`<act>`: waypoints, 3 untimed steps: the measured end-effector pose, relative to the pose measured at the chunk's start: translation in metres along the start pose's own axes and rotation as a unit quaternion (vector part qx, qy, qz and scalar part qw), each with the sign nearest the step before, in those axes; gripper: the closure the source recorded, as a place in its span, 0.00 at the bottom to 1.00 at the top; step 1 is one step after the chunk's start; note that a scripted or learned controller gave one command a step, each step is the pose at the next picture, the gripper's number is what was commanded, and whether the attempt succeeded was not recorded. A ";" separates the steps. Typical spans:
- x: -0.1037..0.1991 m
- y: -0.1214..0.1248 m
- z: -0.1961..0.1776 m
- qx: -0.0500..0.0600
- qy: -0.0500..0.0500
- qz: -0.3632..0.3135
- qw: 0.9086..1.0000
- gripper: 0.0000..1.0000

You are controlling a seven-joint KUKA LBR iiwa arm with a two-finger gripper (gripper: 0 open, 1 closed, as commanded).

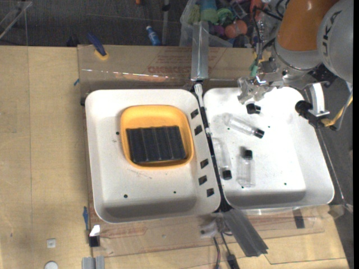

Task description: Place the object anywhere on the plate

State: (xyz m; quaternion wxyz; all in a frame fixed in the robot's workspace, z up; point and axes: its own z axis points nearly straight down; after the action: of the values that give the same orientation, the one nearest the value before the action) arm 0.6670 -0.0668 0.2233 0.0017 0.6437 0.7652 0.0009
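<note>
Vials (245, 126) lie loose in your right bin (291, 167); orange plate (156, 116) holds a black grate (155, 144). Tool (251, 88) hovers nearby, grip unreadable.

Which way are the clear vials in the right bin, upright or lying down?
Lying down: each clear vial shows its full length on the right bin floor.

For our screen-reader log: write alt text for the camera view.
The arm's tool hovers over the right bin's far edge, above several clear vials. In the left bin sits an orange plate holding a dark ridged block.
</note>
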 end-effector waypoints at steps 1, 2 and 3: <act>0.016 0.003 -0.023 0.000 0.000 -0.047 0.999 1.00; 0.017 0.003 -0.042 0.000 0.000 -0.055 0.998 1.00; 0.010 0.002 -0.032 0.002 0.001 -0.070 0.998 1.00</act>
State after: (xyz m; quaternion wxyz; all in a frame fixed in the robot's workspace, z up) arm 0.6669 -0.0569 0.2556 -0.0001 0.5883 0.8087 -0.0005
